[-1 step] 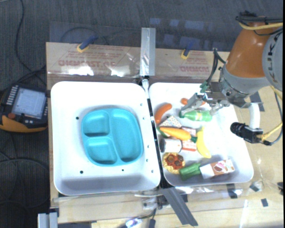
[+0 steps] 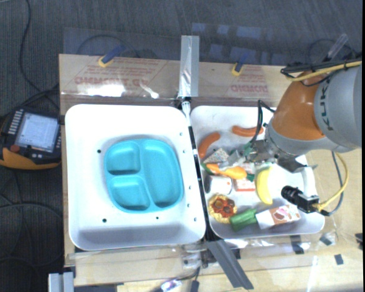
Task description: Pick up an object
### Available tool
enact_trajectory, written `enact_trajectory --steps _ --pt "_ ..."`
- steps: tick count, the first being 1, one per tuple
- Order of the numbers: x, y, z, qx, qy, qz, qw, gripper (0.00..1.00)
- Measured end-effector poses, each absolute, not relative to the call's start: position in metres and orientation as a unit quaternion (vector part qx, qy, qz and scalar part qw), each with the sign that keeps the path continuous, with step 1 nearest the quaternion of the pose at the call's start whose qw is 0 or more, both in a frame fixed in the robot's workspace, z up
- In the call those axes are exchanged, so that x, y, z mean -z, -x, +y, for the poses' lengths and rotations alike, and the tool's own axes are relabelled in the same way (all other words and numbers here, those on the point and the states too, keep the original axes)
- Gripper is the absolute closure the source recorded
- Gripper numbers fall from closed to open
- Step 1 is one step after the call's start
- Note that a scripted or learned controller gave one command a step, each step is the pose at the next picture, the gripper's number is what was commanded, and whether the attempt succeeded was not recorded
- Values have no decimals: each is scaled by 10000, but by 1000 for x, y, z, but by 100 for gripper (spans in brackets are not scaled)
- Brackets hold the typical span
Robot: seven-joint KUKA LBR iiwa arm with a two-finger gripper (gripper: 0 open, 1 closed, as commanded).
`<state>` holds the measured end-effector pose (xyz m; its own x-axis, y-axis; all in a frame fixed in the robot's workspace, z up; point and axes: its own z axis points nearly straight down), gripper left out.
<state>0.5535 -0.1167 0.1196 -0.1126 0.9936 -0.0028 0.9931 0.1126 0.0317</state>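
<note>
Banana [image 2: 263, 186] among crowded toy food, right bin [image 2: 314, 227]; gripper [image 2: 255, 152] above, state unclear.

- A blue divided tray [image 2: 143, 174] is seen in the left bin [image 2: 85, 224].
- Toy foods, including a banana [image 2: 264, 185], are crowded in the right bin [image 2: 313, 219], under the gripper [image 2: 253, 152].

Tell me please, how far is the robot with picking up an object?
Done: the grey arm with the orange band has its gripper down among the toy foods in the right white bin. In hand: no item is visibly held. Left: grasping and lifting one, perhaps the nearby yellow banana. The blue divided tray sits in the left bin.
</note>
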Motion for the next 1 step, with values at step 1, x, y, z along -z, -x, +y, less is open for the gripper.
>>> enact_trajectory --steps 1 --pt "-142 -568 -107 4 -5841 8117 -6 0"
